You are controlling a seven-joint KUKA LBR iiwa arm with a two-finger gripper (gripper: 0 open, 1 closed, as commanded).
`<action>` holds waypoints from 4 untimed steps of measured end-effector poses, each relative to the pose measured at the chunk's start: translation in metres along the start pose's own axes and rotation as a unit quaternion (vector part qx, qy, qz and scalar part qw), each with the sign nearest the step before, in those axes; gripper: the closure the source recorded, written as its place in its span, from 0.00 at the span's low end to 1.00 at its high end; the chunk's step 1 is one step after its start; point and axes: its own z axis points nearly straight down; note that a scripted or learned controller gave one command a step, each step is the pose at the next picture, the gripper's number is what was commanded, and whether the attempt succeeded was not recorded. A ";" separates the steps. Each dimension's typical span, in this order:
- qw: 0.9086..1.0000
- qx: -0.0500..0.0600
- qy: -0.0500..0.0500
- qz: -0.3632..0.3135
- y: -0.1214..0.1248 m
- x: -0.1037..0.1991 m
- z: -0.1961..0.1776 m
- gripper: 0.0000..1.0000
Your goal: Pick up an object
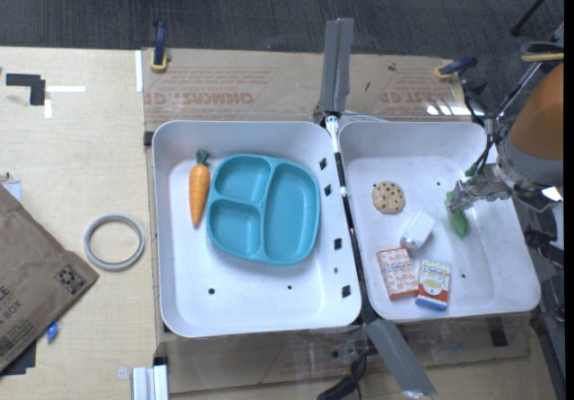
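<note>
Green object (460, 222) near the right bin's (502, 300) right wall is being approached by the gripper (463, 199); finger state cannot be told. Descent and closure are needed next.

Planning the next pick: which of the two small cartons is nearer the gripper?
The blue-and-white carton, right of the red carton, lies closer to the gripper.

I see a small green object (460, 221) lying at the right bin's (502, 300) right side, right under my end effector (464, 197), with a cookie (388, 197) mid-bin, a white piece (417, 230) beside it, and two small cartons (414, 277) near the front edge.
</note>
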 end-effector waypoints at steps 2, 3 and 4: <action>0.999 0.008 0.009 -0.034 -0.008 -0.012 0.018 0.00; 0.999 0.008 0.007 -0.034 -0.008 -0.014 0.009 1.00; 0.996 0.010 0.004 0.084 0.026 0.027 -0.076 1.00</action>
